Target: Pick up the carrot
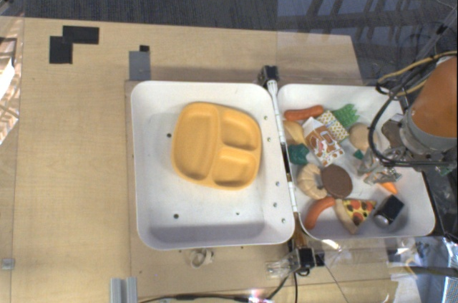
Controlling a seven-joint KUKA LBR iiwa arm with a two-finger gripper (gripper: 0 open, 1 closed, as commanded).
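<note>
The small orange carrot [388, 188] is hemmed in: a black cylinder [390, 210] at six o'clock, a brown disc [336, 181] at nine o'clock, and the bin's white rim [430, 212] at three.

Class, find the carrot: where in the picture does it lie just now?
The carrot lies in the right bin, near its right side, just below the gripper and above a small black block.

Two white bins sit side by side on the bench. The left bin [154, 151] holds a yellow tray [216, 145]. The right bin [422, 219] is crowded with toy food: a sausage [304, 112], a doughnut [313, 180], a pizza slice [356, 209]. The gripper [378, 171] hangs low over its right side, just above a small carrot [388, 188].
</note>
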